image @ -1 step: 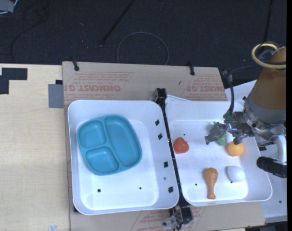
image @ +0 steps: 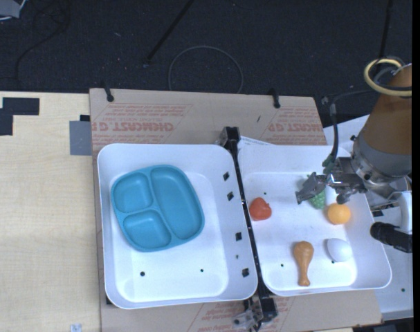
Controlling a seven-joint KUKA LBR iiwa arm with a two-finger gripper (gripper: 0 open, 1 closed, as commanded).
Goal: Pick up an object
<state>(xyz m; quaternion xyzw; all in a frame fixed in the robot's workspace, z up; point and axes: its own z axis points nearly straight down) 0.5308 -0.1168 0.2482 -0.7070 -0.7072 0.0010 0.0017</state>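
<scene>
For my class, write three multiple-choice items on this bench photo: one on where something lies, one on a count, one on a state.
1. Where does the blue three-compartment plastic plate lie?
A) left white bin B) right white bin C) the bench

2. How many loose toy foods lie away from the gripper in the right bin?
A) two B) four C) six

3. How does the tan toy drumstick rest?
A) propped on the wall B) flat on the floor C) gripped

Answers: 1 A, it lies in the left bin. 2 B, red tomato-like piece, orange ball, white egg, drumstick. 3 B, lying free on the floor.
</scene>
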